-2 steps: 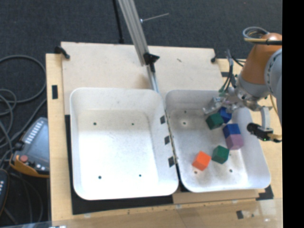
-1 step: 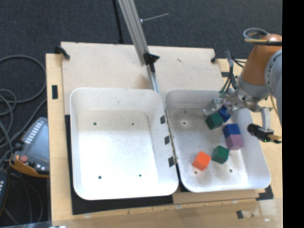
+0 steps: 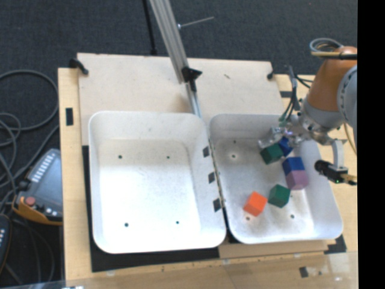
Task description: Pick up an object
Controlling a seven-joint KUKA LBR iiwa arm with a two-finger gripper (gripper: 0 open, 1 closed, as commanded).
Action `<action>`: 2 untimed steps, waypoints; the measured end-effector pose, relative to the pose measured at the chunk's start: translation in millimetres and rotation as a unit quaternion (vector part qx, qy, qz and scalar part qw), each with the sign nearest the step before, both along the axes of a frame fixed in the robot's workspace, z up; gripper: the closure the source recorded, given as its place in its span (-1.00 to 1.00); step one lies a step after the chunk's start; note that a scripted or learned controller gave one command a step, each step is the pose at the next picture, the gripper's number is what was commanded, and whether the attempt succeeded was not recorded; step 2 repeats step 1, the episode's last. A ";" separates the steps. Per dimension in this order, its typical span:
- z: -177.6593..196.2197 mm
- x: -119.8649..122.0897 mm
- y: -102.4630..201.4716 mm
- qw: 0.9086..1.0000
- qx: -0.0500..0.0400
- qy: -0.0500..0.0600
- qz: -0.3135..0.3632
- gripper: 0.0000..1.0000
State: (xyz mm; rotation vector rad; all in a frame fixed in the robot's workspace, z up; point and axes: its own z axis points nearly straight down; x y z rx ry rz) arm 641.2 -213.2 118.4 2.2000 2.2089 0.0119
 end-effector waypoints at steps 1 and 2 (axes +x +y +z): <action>-7.4 -10.9 7.7 1.000 0.004 0.008 0.000 -1.00; -7.4 -10.9 7.7 1.000 0.004 0.008 0.000 -1.00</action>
